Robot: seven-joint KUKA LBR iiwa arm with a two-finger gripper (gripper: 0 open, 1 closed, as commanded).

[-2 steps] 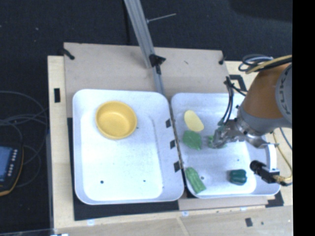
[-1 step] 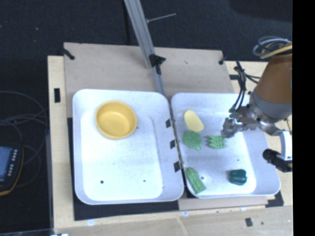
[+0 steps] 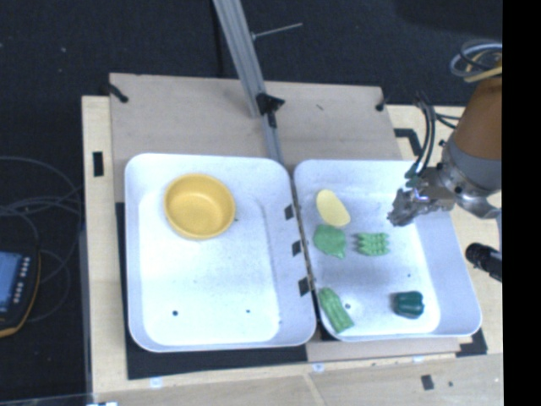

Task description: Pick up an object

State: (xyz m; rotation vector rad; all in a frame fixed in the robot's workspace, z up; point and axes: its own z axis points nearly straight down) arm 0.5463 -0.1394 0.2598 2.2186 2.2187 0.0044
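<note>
Approach seems the step in hand: gripper (image 3: 404,212), fingers' state unclear, hangs over the right bin (image 3: 439,252) just right of the spiky green toy (image 3: 371,244), needing a leftward descent.

Arm (image 3: 482,134) cut off at the right, only the orange band and wrist in view. End effector (image 3: 404,211) small and blurred, finger state unreadable, unclear whether anything sits in it. Small green items in right bin (image 3: 448,252) too blurred to identify: round one (image 3: 330,242), ridged one (image 3: 370,244), long one (image 3: 336,309), dark one (image 3: 408,304). Handheld device (image 3: 13,290) cropped by left edge. Surface (image 3: 101,362) cut off at bottom.
</note>
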